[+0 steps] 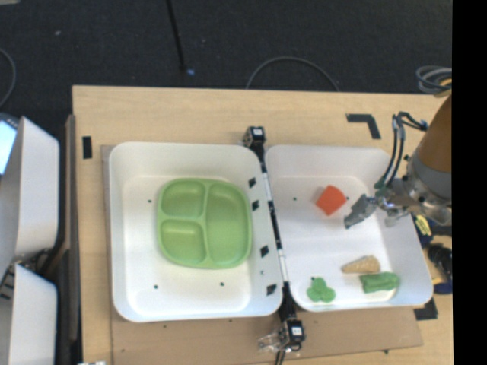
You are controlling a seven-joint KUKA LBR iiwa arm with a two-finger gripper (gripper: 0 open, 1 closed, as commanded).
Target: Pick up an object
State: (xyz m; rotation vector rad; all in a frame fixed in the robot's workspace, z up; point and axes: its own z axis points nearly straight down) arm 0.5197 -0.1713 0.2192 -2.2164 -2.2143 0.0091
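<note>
Spanning the frame's middle, the table [183, 116] carries a left bin [129, 280] with a green divided plate [205, 222] and a right bin [304, 169] where the gripper [358, 213], fingers spread and holding nothing, hovers just right of the orange block [330, 200].

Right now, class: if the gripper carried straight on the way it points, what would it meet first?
Probably the orange block: the gripper points left toward it, though its height above the right bin is unclear.

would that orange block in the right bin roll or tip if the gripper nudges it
The orange block looks boxy with flat faces, so it would probably slide, not roll. It sits low on the right bin's smooth white floor, so tipping seems unlikely. The gripper is beside it; a glancing push might just spin it.
</note>
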